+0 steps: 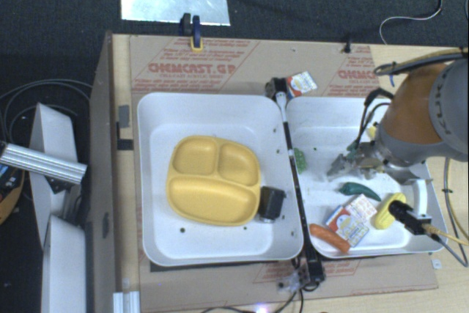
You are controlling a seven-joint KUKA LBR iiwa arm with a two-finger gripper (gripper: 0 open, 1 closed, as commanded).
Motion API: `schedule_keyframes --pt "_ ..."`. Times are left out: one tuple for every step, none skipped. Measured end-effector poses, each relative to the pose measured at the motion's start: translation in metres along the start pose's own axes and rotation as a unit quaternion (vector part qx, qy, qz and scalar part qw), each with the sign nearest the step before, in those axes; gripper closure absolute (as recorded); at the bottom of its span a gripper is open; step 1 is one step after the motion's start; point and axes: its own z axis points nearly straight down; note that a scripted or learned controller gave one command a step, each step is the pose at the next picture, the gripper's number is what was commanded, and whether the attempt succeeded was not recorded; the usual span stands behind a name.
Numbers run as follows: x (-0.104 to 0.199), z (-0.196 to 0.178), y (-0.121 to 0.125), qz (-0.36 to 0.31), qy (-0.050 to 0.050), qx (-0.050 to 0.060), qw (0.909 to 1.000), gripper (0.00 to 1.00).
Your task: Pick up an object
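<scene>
My gripper (346, 166) hangs low over the middle of the right bin (322, 121), below the orange-banded wrist (410, 113). Just below it lies a dark green pepper-like piece (360, 189), close to the gripper, though I cannot tell whether they touch. Nearer the front lie a yellow banana-shaped toy (386, 211), a red and white packet (352, 220) and an orange carrot-like stick (328, 237). A small green item (299, 158) rests against the bin's left wall.
The left bin (157, 231) holds a yellow divided plate (215, 178) with a small black object (271, 203) at its right edge. A small packet (300, 83) lies on the cardboard behind the bins. The arm's body covers the right bin's right side.
</scene>
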Motion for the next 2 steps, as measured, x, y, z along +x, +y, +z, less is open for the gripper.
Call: schedule_keyframes --pt "-0.058 -0.015 0.050 0.001 -0.001 0.000 1.0000 0.00" --pt "-0.077 -0.067 0.072 -0.001 -0.001 -0.001 1.0000 0.00"
